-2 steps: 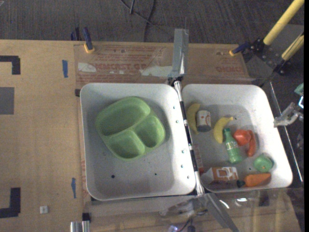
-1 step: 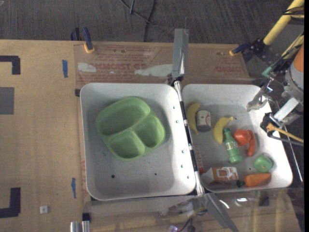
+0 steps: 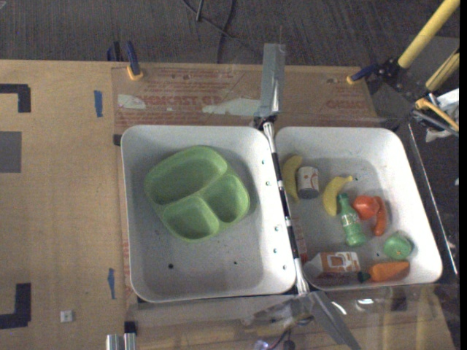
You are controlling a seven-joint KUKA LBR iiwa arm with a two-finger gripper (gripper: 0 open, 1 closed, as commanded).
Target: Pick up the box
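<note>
The left bin (image 3: 146, 268) holds a green divided tray (image 3: 196, 192) in its upper half. The right bin (image 3: 408, 159) holds two bananas (image 3: 291, 175) (image 3: 334, 193), a small can (image 3: 309, 181), a green bottle (image 3: 351, 224), orange pieces (image 3: 371, 210), a green cup (image 3: 398, 247) and a carrot (image 3: 387, 270). The box (image 3: 336, 262) lies at that bin's lower left edge, beside the carrot.

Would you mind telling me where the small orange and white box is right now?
The small orange and white box lies on its side in the right-hand white bin, against the near wall by the divider, just left of an orange carrot and below a green bottle.
</note>
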